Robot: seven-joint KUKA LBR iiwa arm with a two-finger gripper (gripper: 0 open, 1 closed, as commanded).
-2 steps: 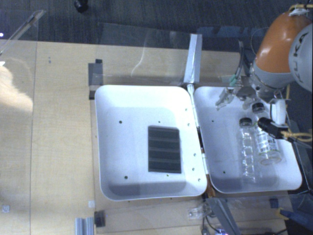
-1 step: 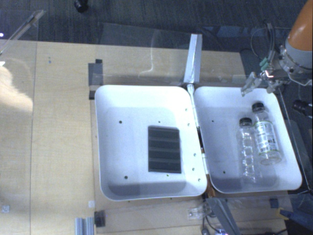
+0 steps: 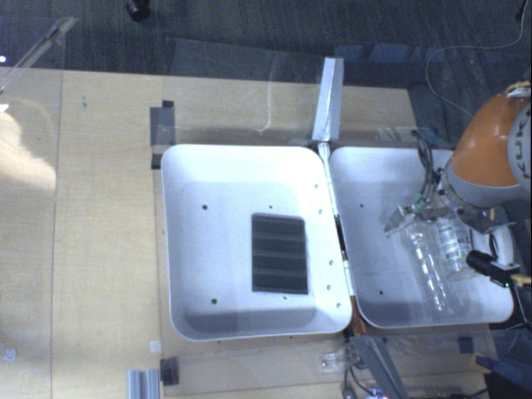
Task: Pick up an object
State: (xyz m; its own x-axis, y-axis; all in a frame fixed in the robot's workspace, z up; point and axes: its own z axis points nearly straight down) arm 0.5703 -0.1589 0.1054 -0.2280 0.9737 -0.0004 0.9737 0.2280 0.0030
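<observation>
Two white bins sit side by side on the wooden counter (image 3: pixel 100 248), and the end effector (image 3: pixel 432 210) hangs low over the right bin (image 3: pixel 366 181), just above a clear plastic bottle (image 3: pixel 432 264) lying on that bin's floor. From where I stand I cannot tell how wide the end effector is spread or whether it has hold of anything; glare and see-through plastic blur the spot. The bottle lies on its side, running toward the bin's near wall, apparently touching or just beside the tool. Slipping looks the likeliest failure: a smooth, round, light bottle could roll or squirt sideways if pinched off-centre. The grey arm (image 3: pixel 499 152) reaches in from the right, its orange band bulging above the wrist, wrist tipped steeply downward. Farther out, a dark ridged slab (image 3: pixel 279 253) rests flat in the left bin (image 3: pixel 208 181), well apart from the action.
</observation>
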